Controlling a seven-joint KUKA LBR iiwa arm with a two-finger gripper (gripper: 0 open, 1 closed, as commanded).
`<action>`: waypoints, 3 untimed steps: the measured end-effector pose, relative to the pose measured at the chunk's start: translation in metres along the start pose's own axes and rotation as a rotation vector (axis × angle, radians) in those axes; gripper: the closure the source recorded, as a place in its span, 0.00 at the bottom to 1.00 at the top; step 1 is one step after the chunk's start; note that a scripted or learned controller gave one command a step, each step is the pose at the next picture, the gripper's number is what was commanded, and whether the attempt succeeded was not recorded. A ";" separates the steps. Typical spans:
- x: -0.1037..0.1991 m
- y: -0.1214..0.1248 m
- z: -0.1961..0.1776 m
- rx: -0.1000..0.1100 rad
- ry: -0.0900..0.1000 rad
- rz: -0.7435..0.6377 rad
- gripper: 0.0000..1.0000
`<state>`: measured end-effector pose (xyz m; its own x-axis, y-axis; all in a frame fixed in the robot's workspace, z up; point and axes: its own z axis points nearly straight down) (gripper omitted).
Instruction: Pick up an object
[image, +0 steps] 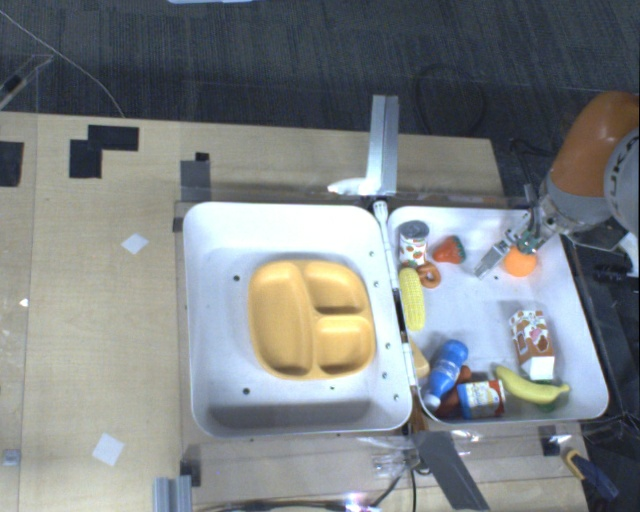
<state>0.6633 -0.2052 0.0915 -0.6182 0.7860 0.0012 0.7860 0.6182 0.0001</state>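
White-labelled can (413, 241) and jar (482, 397) — print too small to read.

bench: light wood (90, 330) | floor: dark carpet (250, 60) | black tape marks (100, 148) on bench

yellow tray (305, 320), white bins (215, 400), possibly orange fruit (520, 263)

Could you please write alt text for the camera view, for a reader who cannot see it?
The arm's end effector sits beside an orange fruit in the right bin, among a corn cob, banana and blue bottle. The left bin holds a yellow divided tray.
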 end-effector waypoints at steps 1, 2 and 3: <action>0.024 -0.029 -0.065 -0.010 -0.014 0.030 0.00; -0.004 0.006 -0.022 -0.004 -0.005 0.340 0.00; 0.010 -0.013 -0.077 -0.010 -0.011 0.352 0.00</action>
<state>0.6471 -0.2056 0.1684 -0.3092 0.9510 -0.0076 0.9509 0.3093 0.0118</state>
